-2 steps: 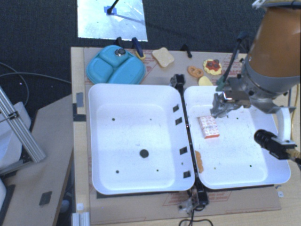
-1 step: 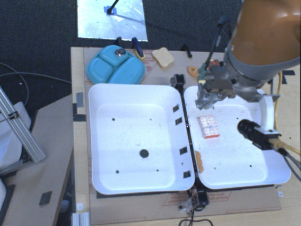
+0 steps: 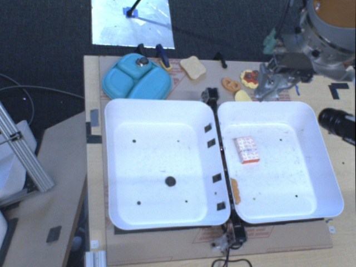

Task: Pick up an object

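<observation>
The hand hangs above the far rim of the right shallow white bin — whether it is clenched or released, I cannot tell. The small red-and-white patterned box lies on that bin's floor, well apart from the hand, nearer the camera.

**My arm, as the overhead camera shows it**

From my screen I see the arm as a thick, rounded grey body with a broad orange band near the top of the picture. Below it sits a boxy grey wrist block, and dark cables run up beside it (one carries a small greenish fitting). The gripper is bare metal, with thin silvery struts and dark joints.
</observation>
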